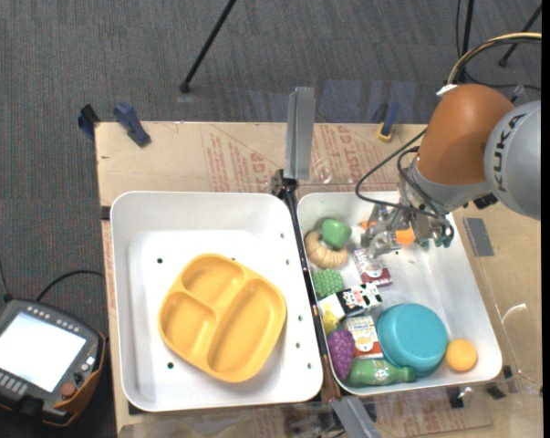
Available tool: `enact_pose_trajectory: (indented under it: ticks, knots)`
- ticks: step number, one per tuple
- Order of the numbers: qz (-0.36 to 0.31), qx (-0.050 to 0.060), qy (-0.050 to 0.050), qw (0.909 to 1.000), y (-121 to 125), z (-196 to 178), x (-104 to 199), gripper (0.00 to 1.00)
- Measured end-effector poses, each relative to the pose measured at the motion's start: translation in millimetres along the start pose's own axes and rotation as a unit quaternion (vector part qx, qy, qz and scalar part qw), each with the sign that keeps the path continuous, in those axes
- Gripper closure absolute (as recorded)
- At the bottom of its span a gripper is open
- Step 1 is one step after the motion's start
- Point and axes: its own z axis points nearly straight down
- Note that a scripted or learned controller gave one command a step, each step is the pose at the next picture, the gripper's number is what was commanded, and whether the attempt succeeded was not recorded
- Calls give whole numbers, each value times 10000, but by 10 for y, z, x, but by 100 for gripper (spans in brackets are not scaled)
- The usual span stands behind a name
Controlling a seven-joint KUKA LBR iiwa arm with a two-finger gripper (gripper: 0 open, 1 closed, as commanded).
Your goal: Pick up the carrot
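Your gripper sits low in the back part of the right-hand white bin, wrapped in black cables. The small orange carrot shows right at its tip, near the bin's back wall. You cannot tell from this angle whether the gripper is apart or clamped on it.

At far left, a handheld grey control pendant with a pale screen lies on dark grey carpet. A blue clamp grips the back edge of the tan board under the bins. The left-hand white bin holds a yellow divided plastic plate, with bare floor all around it.

Between the bins a grey upright post rises from the back. Just right of the shared wall you have a crowded strip: a green round toy on a beige ring-shaped toy, a purple bunch of toy grapes, a black-and-white patterned carton and a green bottle lying on its side. A teal round bowl touches the bottle, and an orange ball sits just beside the bowl.

Red print on the board is too faint to read. "KUKA" reads on the grey arm. Open floor in this bin lies right of the carrot, towards the right wall.
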Motion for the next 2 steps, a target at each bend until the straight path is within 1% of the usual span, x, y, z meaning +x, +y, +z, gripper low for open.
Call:
enact_pose_trajectory:
  ticks: [1,2]
  knots:
    - [-453,-8,5,9990,-135,-716,23,100]
    - [-1002,-40,85,9949,-11,221,1034,100]
